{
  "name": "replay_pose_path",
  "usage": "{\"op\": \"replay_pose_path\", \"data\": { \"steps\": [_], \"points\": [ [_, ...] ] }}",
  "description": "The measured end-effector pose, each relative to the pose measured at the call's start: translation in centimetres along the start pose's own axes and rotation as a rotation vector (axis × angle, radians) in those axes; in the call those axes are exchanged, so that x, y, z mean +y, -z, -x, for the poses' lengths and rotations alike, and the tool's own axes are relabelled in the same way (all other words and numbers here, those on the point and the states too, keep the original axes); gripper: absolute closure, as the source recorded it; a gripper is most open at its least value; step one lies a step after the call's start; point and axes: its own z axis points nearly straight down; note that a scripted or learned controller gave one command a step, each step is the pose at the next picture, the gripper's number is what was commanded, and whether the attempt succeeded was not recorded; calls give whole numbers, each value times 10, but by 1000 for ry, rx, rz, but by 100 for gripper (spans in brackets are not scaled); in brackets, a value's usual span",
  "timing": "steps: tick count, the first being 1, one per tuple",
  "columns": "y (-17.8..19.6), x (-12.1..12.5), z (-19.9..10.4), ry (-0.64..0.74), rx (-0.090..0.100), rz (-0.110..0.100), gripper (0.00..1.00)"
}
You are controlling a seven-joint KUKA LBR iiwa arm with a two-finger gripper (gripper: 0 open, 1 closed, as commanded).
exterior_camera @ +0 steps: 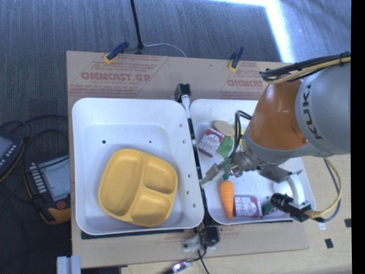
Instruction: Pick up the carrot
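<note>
The orange carrot [227, 198] lies in the right bin [199, 110], near the front wall, with its green top pointing toward the back. My gripper [220, 174] hangs just above and behind the carrot's top end. It is open, with one grey finger [209, 174] reaching left toward the wall between the bins and the other close to the carrot's green top. Nothing sits between the fingers. The arm's orange band and grey body hide the back right part of the bin.
In the right bin, a red and white packet [247, 206] touches the carrot's right side. A red packet [210, 142], a green item [226, 146] and a beige item [223, 127] lie further back. The left bin [85, 119] holds a yellow divided plate [138, 185].
</note>
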Motion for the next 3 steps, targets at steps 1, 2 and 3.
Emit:
{"op": "replay_pose_path", "data": {
  "steps": [1,2,3],
  "points": [
    [0,0,0,0,0,0,0],
    [-91,-20,75,-169,2,11,0],
    [-83,-18,76,-169,-1,13,100]
  ]
}}
